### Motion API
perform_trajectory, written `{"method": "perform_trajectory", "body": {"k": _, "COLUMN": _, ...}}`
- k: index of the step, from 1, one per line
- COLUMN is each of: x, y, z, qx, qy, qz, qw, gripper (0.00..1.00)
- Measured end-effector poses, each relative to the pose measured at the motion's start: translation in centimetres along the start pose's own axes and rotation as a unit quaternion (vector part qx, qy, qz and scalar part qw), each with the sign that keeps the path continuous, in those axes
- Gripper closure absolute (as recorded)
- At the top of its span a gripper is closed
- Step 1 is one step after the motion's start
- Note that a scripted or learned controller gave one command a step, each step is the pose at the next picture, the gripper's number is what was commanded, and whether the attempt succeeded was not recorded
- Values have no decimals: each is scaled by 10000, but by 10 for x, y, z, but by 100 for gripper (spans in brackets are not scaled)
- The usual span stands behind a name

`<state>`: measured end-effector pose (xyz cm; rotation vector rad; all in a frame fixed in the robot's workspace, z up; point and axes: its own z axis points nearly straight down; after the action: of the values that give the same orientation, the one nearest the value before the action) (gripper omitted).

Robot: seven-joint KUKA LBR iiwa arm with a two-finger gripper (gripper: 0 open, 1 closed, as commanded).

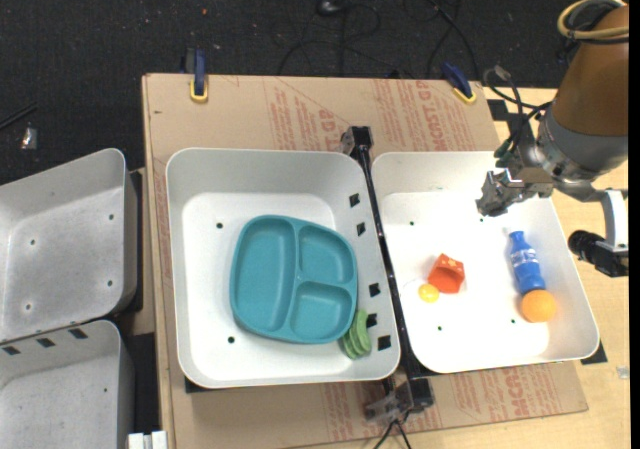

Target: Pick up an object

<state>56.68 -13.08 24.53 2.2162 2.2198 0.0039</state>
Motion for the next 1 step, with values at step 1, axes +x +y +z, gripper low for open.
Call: {"method": "perform_trajectory", "body": {"k": 1, "x": 0, "y": 2, "z": -53, "qx": -5, "qy": 0, "qz": -7, "qw": 10000, "gripper": 100}}
